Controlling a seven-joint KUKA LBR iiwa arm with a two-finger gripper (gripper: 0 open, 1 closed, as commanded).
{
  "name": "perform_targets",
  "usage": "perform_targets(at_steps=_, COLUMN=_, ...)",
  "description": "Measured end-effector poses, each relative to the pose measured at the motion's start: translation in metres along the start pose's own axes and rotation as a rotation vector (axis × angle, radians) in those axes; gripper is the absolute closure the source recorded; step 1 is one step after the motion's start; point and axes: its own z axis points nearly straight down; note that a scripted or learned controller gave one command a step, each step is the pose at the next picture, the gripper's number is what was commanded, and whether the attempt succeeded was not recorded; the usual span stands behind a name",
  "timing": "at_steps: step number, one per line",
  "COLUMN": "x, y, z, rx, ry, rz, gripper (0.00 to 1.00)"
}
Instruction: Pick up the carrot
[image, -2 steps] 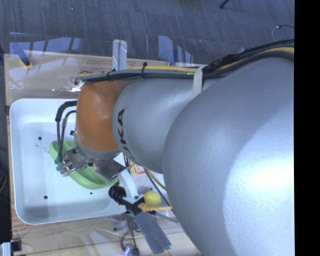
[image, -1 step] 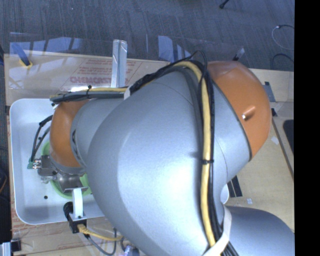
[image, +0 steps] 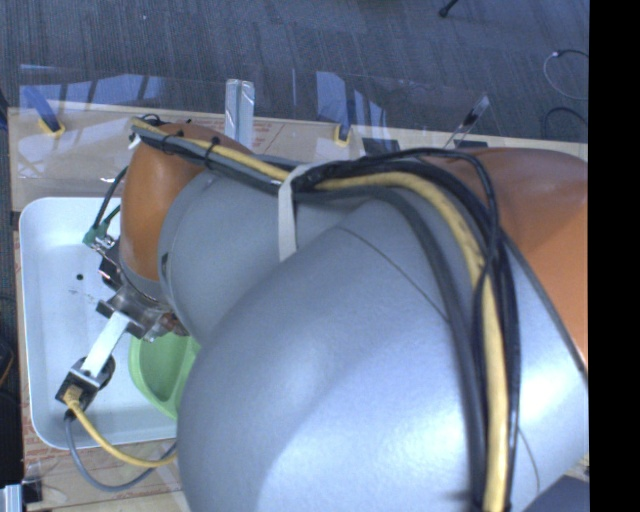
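The grey arm with its orange band (image: 150, 210) reaches far over the left bin (image: 45, 260) and covers most of the bench. Its wrist and gripper (image: 125, 305) hang low over the middle of that bin, right beside a light green bowl (image: 165, 370). A white bar runs from the wrist down to a black block (image: 85, 380) near the bin's front left corner. The arm's bulk hides whatever lies under and to the right of the gripper.
A yellow cable (image: 110, 448) trails from the black block over the bin's front rim. Black and yellow cables (image: 400, 180) run along the top of the arm. Bare white floor of the left bin shows at its far left.
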Motion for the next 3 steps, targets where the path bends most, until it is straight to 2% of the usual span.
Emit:
perform_targets(at_steps=1, x=-0.009, y=-0.006, z=-0.156, rx=-0.004, ry=-0.008, rz=0.175, gripper=1.00)
perform_targets(at_steps=2, x=-0.009, y=-0.006, z=-0.157, rx=-0.004, ry=-0.006, rz=0.176, gripper=0.00)
perform_targets(at_steps=3, x=-0.003, y=0.003, z=-0.228, rx=-0.007, ry=-0.001, rz=0.611, gripper=0.00)
